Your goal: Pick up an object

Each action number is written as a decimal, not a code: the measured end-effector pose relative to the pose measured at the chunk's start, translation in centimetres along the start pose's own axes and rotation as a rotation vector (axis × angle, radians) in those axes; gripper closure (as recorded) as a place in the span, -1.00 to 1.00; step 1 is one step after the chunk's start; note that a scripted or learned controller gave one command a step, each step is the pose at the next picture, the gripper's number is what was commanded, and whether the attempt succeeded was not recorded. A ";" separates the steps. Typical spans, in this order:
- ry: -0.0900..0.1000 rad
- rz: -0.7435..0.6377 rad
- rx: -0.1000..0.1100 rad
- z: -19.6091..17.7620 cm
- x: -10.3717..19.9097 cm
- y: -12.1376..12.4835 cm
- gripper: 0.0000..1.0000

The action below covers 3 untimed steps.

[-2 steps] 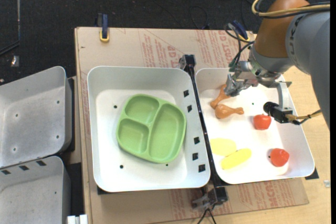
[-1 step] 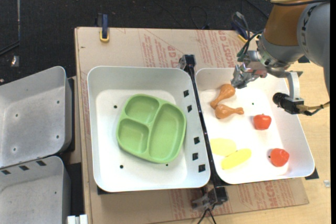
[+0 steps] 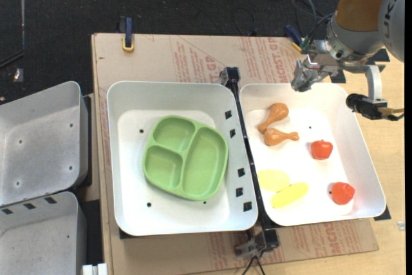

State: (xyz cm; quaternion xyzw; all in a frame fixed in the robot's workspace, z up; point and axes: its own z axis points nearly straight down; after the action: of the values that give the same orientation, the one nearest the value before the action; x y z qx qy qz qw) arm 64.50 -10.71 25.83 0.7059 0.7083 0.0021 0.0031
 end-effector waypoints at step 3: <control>0.003 -0.004 0.010 2.5 14.7 -6.4 1.00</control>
State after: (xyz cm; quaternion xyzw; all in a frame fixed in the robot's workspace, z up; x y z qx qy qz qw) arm 58.03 4.01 23.31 0.7046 0.7096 -0.0004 -0.0013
